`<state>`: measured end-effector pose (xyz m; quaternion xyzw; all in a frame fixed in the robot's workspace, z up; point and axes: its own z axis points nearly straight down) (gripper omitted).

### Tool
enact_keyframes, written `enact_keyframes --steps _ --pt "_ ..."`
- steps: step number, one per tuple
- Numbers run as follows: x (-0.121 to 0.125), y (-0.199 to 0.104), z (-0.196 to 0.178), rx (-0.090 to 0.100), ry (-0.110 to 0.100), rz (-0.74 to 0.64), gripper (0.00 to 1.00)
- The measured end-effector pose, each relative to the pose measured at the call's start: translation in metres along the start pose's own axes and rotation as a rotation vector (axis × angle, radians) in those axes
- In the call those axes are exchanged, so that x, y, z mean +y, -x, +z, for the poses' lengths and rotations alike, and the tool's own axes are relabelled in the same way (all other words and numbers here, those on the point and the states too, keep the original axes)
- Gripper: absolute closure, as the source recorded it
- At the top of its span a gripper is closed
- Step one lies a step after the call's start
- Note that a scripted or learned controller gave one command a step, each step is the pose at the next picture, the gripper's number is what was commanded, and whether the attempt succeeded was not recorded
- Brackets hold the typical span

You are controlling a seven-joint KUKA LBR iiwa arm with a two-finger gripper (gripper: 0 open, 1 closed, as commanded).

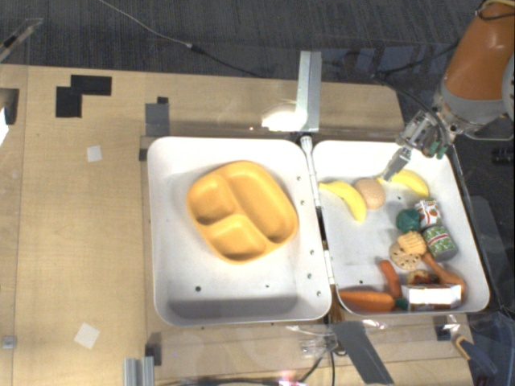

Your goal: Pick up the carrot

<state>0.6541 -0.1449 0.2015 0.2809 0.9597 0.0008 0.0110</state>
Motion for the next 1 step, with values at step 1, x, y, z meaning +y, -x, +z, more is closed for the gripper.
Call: enact_keyframes --steps 1 --pt "-0.0058 -0.0255 0.0896 -0.006 0.003 0.267 0.00"
